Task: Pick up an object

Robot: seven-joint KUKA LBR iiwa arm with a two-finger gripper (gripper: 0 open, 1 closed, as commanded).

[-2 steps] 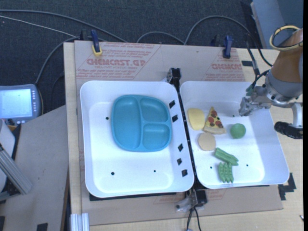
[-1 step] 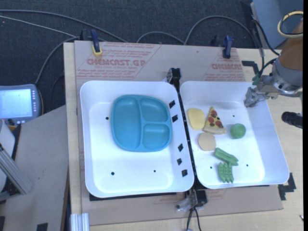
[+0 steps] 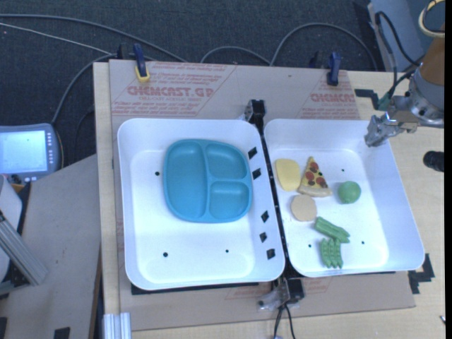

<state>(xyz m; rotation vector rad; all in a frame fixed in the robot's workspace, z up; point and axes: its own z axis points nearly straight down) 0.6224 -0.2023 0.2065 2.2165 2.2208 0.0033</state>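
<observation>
From above, the hand (image 3: 377, 130), whose grip state I cannot tell, hangs over the right bin's (image 3: 385, 182) upper right rim, well apart from the toy foods clustered mid-bin around the pizza slice (image 3: 313, 177).

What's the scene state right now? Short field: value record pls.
left bin: blue divided plate
right bin: yellow piece, pizza slice, green ball, tan disc, two green vegetable pieces
gripper: over the right bin's upper right corner, above the rim
held object: none visible at the gripper
nearest item to gripper: green ball
</observation>
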